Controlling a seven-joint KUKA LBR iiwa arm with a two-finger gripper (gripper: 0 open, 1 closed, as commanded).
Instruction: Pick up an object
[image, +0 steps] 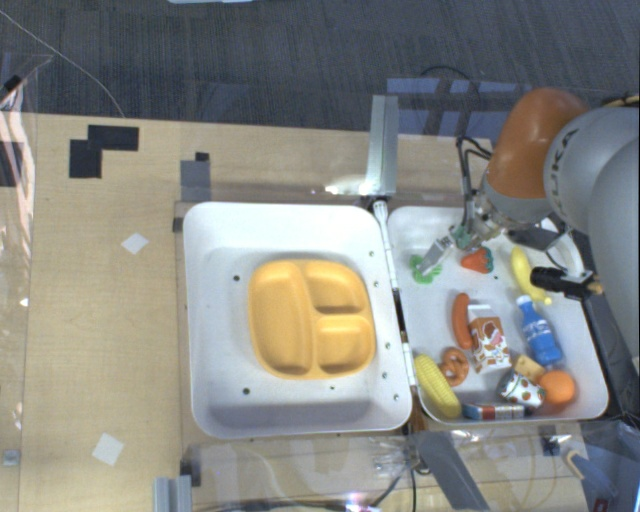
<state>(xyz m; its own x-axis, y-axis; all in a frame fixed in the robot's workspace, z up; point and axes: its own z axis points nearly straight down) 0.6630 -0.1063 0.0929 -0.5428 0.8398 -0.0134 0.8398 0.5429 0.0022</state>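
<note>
Fingers (432, 260) over green item (424, 271) in right bin (405, 240); yellow tray (310, 317) left

The pale wooden worktop (90, 330) carries two shallow white bins touching side by side, the left bin (215, 400) and the right bin (405, 225), plus black tape patches (100, 148) near its far left corner.
</note>
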